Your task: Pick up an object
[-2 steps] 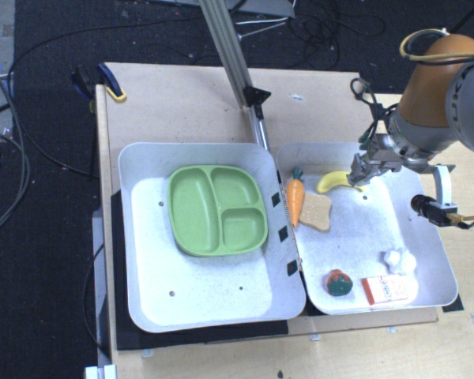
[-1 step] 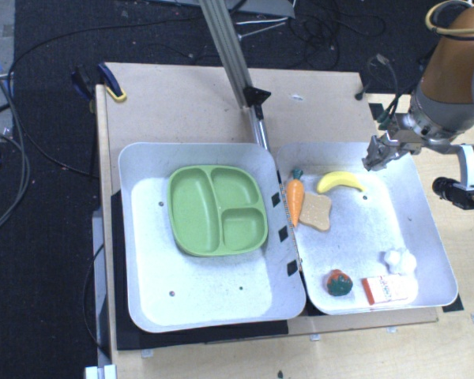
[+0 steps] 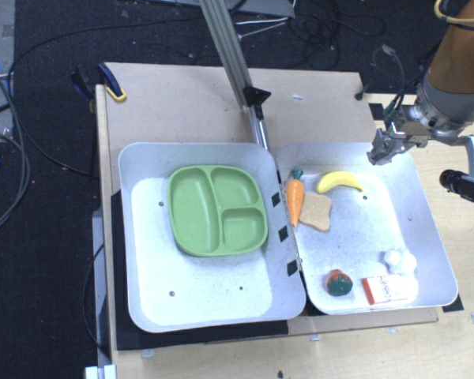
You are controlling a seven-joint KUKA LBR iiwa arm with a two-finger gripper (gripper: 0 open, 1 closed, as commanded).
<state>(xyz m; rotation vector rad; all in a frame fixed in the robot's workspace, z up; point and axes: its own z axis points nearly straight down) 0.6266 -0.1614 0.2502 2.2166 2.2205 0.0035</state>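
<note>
Plate [image 3: 218, 210]: sitting in left bin [image 3: 142, 290].
Carrot [image 3: 295, 198]: lying along right bin's [image 3: 426, 235] left wall, touching bread [image 3: 315, 212].
Banana [image 3: 340, 181]: lying beside bread.
Gripper [image 3: 381, 151]: hovering over right bin's far-right corner, carrying nothing; finger spread unclear.

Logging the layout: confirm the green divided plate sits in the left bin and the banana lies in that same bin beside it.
Wrong on the banana. The camera view shows the green divided plate in the left bin, but the banana lies in the right bin, near the carrot.
</note>
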